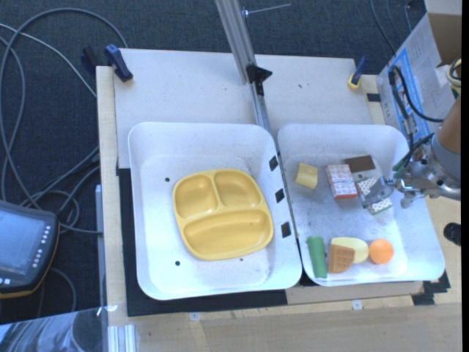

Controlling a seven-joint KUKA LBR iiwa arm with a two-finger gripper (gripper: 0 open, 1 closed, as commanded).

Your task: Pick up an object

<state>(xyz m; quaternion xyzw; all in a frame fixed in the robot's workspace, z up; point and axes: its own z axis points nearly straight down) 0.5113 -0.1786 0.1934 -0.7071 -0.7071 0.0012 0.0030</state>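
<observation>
on my bench: left bin holds a yellow divided plate. right bin holds a yellow block, a red-white box, a brown block, a green cylinder, a waffle piece and an orange ball. the pincer sits low at the bin's right, by a speckled block; i cannot tell its spread.

A: What lies in the right bin?

B: A pale yellow block at the upper left. A red-and-white patterned box touches a brown block. A small speckled piece sits just right of them.

A: And the near edge?

B: A green cylinder lies lengthwise, then a waffle-textured orange piece against a yellow one, then an orange ball.
</observation>
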